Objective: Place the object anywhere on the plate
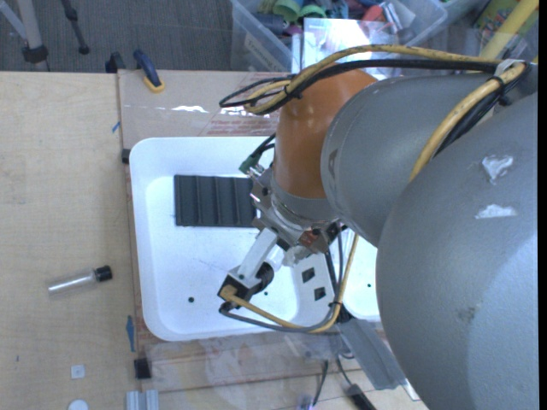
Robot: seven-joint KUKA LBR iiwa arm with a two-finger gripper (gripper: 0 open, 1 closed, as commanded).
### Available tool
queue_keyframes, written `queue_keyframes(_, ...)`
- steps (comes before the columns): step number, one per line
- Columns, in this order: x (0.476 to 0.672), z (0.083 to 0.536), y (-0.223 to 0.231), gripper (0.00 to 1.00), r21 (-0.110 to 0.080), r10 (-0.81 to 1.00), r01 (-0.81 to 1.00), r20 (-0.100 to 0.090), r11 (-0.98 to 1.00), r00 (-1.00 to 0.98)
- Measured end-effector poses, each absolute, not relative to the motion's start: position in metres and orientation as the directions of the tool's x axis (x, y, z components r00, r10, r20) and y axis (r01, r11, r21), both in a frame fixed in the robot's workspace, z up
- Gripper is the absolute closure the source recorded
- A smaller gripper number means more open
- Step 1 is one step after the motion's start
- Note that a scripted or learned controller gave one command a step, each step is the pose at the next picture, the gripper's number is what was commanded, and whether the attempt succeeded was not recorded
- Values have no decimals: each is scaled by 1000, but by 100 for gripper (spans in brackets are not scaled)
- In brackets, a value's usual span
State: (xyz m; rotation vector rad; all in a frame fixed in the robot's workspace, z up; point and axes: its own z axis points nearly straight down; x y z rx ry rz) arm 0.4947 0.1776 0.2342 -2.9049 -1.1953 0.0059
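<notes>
A big grey and orange arm [359, 169] reaches over the white bin [158, 254] on the left. The gripper [309, 267] hangs low over the middle of this bin, near its right side. I cannot tell if it is open or closed, and I see nothing held in it. A flat black slab [209, 200] with ridges lies in the far part of the bin. Its right end is hidden behind the arm. A little tube [79, 278] with a black cap lies on the wooden bench [51, 161], left of the bin.
</notes>
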Motion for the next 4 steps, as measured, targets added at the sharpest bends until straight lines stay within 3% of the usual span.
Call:
queue_keyframes(1, 479, 211, 223, 100, 0, 401, 401, -1, -916, 916)
queue_keyframes(2, 479, 208, 225, 100, -4, 755, 755, -6, -656, 656)
queue_keyframes(3, 479, 373, 225, 100, -1, 1000, 1000, -1, 4, -4)
queue_keyframes(4, 548, 435, 186, 100, 1, 987, 987, -1, 160, -160)
